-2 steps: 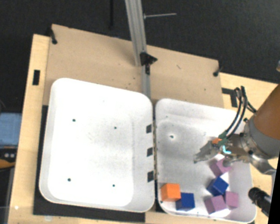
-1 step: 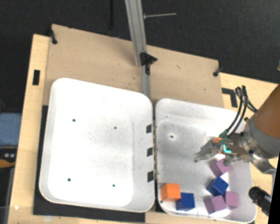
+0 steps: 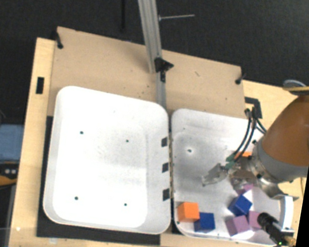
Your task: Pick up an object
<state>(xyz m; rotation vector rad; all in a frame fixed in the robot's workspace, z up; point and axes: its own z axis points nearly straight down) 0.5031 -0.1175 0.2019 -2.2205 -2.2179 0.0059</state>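
My gripper (image 3: 215, 174) hangs over the middle of the right bin (image 3: 201, 128), pointing down and to the left, with bare bin floor beneath its tip. Nothing shows at its tip. Below it, near the bin's front edge, lie an orange block (image 3: 189, 211) and a small blue block (image 3: 206, 222) side by side. A second blue block (image 3: 241, 204) sits to the gripper's lower right, with a purple block (image 3: 237, 225) and a pale pink piece (image 3: 255, 219) just past it. The arm's wrist hides part of the bin's right side.
The left bin (image 3: 107, 159) sits beside the right one, with a row of black clips (image 3: 166, 166) along their shared edge. A slanted metal pole (image 3: 151, 25) rises behind the bins. The arm's orange band (image 3: 292, 129) looms at the right.
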